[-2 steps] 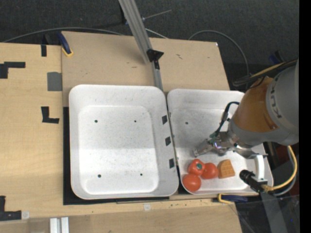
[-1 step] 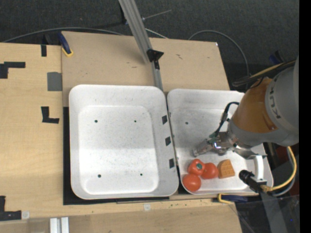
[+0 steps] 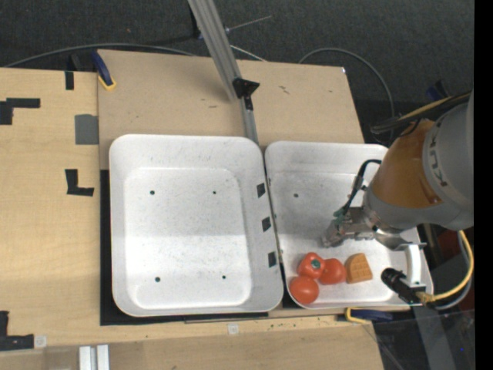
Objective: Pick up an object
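Camera view, tomatoes [image 3: 316, 272] just below hand [image 3: 337, 236]

Three tomatoes [image 3: 317, 274], bread piece [image 3: 358, 268] in right bin [image 3: 308, 168], front edge; left bin [image 3: 185, 149] beside.

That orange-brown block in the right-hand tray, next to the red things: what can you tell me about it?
The orange-brown block is small and roughly square, with a matte, slightly ribbed look, perhaps a toy food piece. It lies on the floor of the right bin, near its front edge. Its left side sits against, or very close to, a cluster of red tomato-like pieces. The gripper is just above it in the picture, not touching it.
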`<state>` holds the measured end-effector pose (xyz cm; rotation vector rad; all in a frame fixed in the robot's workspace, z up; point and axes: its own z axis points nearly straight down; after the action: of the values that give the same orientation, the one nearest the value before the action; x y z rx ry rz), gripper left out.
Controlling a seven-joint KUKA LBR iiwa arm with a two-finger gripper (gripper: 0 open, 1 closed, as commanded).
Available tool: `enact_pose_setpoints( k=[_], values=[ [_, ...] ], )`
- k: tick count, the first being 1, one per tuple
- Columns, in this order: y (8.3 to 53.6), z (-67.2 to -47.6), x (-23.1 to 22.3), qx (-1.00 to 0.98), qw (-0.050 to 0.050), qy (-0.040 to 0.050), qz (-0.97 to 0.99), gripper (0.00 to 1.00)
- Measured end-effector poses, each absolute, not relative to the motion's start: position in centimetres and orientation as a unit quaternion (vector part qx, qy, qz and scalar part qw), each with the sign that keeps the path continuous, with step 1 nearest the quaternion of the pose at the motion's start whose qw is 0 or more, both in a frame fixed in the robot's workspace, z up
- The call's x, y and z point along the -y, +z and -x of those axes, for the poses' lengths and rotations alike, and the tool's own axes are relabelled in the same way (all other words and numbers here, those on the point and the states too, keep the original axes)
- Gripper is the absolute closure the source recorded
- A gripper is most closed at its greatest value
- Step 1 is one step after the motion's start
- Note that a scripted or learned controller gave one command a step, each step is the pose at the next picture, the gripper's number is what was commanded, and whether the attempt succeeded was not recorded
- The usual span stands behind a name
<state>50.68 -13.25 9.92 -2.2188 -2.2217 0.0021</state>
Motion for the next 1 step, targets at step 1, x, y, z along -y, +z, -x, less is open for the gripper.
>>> enact_pose_setpoints(
  k=[1],
  values=[
    [14.09,-50.76,13.32,0.707,-0.001,-0.0005,0.707,1.0]
  ],
)
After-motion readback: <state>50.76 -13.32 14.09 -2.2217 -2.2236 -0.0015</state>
